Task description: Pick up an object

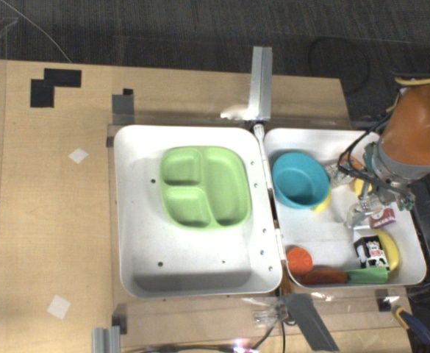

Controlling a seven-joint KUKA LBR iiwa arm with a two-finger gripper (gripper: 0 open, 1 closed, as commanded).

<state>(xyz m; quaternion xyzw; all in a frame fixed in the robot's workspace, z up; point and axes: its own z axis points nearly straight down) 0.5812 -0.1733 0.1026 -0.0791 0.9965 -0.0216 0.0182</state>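
Note:
My gripper (367, 220) hangs low over the right bin (325, 230), below the grey wrist and its orange band (419, 127). Just in front of it lies a yellow banana (391, 254) with a small black-and-white item (371, 251) against its left side. A blue bowl (300, 179) stands at the bin's back left, with a bit of a yellow thing (320, 207) showing at its front rim. An orange ball (298, 258), a dark red piece (323, 276) and a green piece (367, 275) lie along the front wall. Nothing shows between the gripper's tips.
The left bin (137, 219) holds a green divided plate (203, 187). A metal post (261, 83) rises behind the gap between the bins. Cables loop beside the wrist at the right bin's back right corner.

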